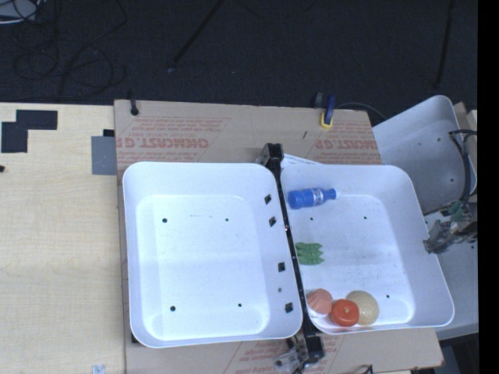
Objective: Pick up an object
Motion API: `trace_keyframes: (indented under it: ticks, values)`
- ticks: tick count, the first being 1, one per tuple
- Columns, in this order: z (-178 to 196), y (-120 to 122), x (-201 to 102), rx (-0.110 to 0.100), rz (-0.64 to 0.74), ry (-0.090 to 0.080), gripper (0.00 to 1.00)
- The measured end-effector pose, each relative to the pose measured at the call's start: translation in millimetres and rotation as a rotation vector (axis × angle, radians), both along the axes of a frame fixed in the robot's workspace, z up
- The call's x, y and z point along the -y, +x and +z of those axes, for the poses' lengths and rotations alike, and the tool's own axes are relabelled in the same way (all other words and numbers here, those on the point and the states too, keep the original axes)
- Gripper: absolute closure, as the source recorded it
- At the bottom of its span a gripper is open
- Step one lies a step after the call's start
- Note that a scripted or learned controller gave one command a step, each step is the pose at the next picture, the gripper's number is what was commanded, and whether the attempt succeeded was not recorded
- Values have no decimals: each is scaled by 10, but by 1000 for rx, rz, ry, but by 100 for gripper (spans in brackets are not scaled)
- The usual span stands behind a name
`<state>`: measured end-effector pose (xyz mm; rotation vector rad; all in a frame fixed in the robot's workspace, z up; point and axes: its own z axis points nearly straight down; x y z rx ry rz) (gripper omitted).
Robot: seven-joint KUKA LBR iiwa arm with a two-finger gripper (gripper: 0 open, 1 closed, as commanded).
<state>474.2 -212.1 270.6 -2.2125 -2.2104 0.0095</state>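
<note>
The right bin (421,287) holds several objects. A blue bottle (310,198) lies on its side near the bin's far left corner. A small green item (309,253) rests by the left wall. At the near edge a pink piece (319,301), a red round piece (345,312) and a tan round piece (363,306) sit clustered together. My gripper (443,238) appears as a small dark shape with cables just outside the right bin's right rim, away from every object. The grey arm link (425,146) rises behind it.
The left bin (148,318) sits beside the right one, with a black divider bar (284,232) between them. Both rest on a cardboard sheet (195,135) on the wooden bench. A yellow and blue clip (327,114) stands at the cardboard's far edge.
</note>
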Motion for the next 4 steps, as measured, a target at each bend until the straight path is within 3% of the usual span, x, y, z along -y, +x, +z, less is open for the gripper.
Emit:
trace_keyframes:
  ticks: [2,4]
  values:
    - [457,16,17,15,2,-6,100]
    - [1248,19,17,16,3,-7,100]
